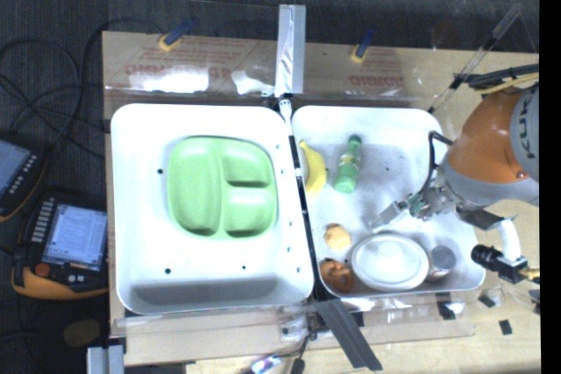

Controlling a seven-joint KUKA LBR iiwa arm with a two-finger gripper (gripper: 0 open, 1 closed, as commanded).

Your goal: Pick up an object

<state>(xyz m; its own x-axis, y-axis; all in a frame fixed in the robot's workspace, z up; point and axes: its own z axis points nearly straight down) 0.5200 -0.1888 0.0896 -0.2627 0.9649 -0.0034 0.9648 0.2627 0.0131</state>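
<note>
The right bin [412, 120] holds a yellow banana [313, 167] by its left wall and a green bottle [348, 163] lying beside it. A white bowl [389, 261] sits at the bin's front, with a small yellowish round piece [336, 236] and a brown round piece [337, 275] to its left. A small grey cup [443, 258] rests to the bowl's right. My gripper [401, 209] hangs low over the bin's middle right, just above the bowl's far rim and to the right of the bottle. Nothing visibly sits in it.
The left bin [140, 276] carries a green divided plate [222, 186]. The arm's orange band [489, 144] and grey wrist cover the right bin's right wall. Tablets and cables [70, 236] lie off the bench to the left.
</note>
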